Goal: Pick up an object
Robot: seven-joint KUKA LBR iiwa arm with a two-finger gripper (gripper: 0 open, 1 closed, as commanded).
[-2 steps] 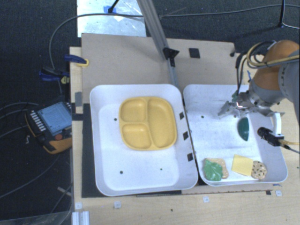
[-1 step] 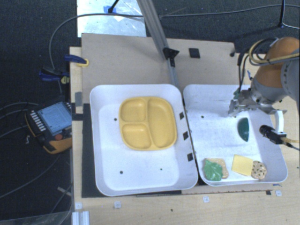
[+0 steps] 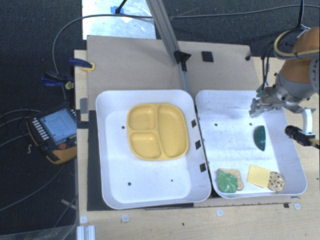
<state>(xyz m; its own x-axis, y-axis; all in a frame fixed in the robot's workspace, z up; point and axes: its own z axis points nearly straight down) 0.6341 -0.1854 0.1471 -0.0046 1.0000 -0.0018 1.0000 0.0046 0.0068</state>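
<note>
We see the end effector (image 3: 261, 105) over the right bin (image 3: 220, 134), just above the dark green object (image 3: 259, 137); we cannot tell its opening. 3 other items lie along the bin's near edge.

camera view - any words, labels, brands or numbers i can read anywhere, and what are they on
No text can be read in this view.
The blue-screened device left of the bench is too small and blurred to show any characters.
The yellow divided plate, the green leaf-shaped piece, the toast with green topping, the cheese slice and the cookie carry no visible print.
The two white bins are unmarked.
</note>
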